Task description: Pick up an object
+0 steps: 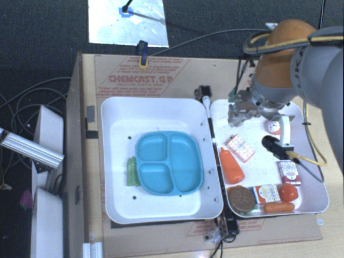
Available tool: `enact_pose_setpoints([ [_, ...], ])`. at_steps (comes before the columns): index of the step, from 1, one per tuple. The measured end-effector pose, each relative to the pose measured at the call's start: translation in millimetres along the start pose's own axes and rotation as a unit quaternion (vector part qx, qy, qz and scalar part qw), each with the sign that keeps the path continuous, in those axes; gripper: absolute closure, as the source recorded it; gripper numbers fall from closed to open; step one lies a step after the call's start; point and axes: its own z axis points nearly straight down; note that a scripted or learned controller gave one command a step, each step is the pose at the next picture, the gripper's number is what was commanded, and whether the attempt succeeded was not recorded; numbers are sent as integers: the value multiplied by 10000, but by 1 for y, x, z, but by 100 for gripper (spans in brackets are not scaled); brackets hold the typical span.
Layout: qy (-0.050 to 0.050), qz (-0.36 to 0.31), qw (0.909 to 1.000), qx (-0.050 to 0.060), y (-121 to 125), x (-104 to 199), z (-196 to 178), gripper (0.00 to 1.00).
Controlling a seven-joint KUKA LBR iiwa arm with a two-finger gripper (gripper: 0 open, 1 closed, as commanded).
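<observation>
The hand (238,116) hangs low over the far left corner of the right bin (321,190), and I cannot tell whether it is wide or narrow; nothing shows in its grasp. I judge the pick is at the approach step, with nothing lifted yet. The nearest candidate is a red-and-white packet (240,147) lying just in front of the hand, so the next move calls for shifting over it and coming down. Also in that bin, one each: orange bottle (231,166), brown disc (242,198), small carton (266,192), tomato (289,192), sausage (278,207), red box (288,171), white ball (273,126). The left bin (115,144) holds one blue plate (169,162) and one green stick (131,171). Two bins on the bench (140,77).
</observation>
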Motion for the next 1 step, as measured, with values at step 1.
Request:
enact_pose_setpoints([
  [1, 0, 1, 10000, 0, 0, 0, 0, 0],
])
